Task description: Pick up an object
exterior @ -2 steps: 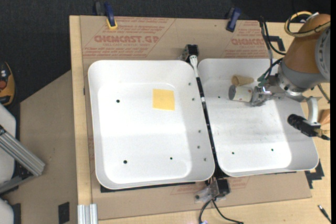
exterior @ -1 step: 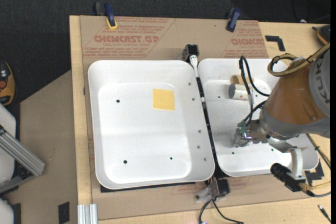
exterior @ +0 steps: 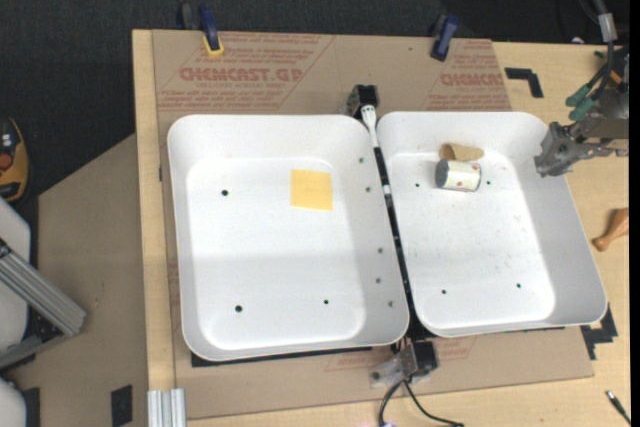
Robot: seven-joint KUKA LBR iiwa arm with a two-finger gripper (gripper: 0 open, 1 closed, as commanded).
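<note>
Objects available for picking lie in two shallow white plastic bins set side by side on the desk (exterior: pixel 160 215). One flat yellow square piece (exterior: pixel 311 189) rests in the left white bin (exterior: pixel 200 305), in its upper middle area, apart from every wall. Two items sit in the right white bin (exterior: pixel 560 285), near its far wall: a small white cylinder with a grey end (exterior: pixel 458 176) lying on its side, and a tan cork-like piece (exterior: pixel 463 153) directly behind it, the two touching or nearly so. The grey metal gripper (exterior: pixel 556 158) sits at the right bin's upper right rim, well apart from the cylinder and the tan piece. Nothing is seen between the fingers; whether they are open or closed cannot be told. A brown cardboard sheet with red lettering (exterior: pixel 250 70) lies beneath both bins, held at its far edge by two blue clamps (exterior: pixel 209 25).
</note>
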